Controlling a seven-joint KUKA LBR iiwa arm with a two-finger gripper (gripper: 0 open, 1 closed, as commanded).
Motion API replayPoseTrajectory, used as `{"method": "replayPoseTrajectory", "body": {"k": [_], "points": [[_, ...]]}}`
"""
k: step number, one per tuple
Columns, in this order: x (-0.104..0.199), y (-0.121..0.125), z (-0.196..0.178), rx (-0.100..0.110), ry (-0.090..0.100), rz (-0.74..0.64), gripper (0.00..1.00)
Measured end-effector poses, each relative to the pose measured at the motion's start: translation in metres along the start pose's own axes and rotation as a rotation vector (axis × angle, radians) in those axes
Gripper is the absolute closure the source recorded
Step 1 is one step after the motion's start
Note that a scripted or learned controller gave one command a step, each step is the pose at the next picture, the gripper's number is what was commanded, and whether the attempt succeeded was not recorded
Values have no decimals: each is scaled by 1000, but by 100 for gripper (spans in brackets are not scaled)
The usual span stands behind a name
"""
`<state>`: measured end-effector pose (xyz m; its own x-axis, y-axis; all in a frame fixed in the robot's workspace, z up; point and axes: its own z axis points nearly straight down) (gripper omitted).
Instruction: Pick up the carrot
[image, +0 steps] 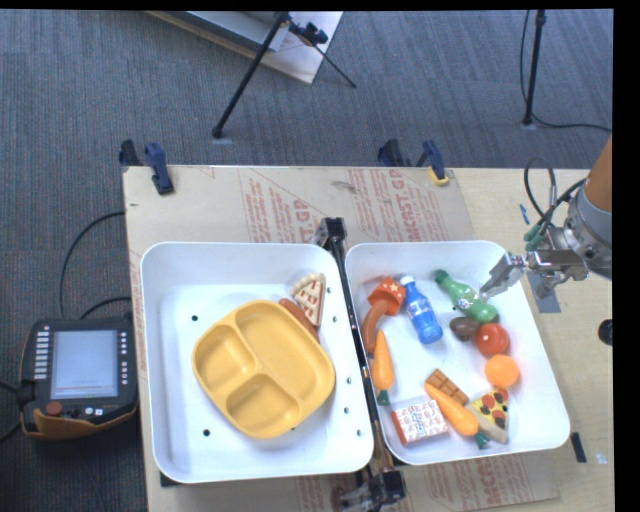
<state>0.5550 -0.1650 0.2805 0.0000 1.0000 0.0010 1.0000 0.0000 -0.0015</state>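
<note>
Pincer (497, 280) mine, two metal fingers, at upper right edge of right shallow white bin (555, 400); whether open or closed, I cannot tell. It hovers just beside green plastic bottle (462, 295). Nothing lifted yet; whole pick left. Two candidates: slim orange carrot (382, 365) by left wall, stubbier orange carrot (451, 409) lower centre. Same bin holds blue bottle (421, 310), red tomato (492, 340), pizza slice (490, 411). Left white bin (160, 380) holds yellow divided plastic tray (262, 368).

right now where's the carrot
In the right bin, along its left wall: the carrot lies below the sausage and above the red-and-white box.
</note>
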Motion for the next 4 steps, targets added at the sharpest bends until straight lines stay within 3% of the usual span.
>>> {"method": "replayPoseTrajectory", "body": {"k": [1,2,3,4], "points": [[-49,-65,94,1,1,9,0],[-29,-57,157,2,1,196,0],[-36,-80,194,3,3,383,0],[-37,-80,185,5,4,387,100]]}}
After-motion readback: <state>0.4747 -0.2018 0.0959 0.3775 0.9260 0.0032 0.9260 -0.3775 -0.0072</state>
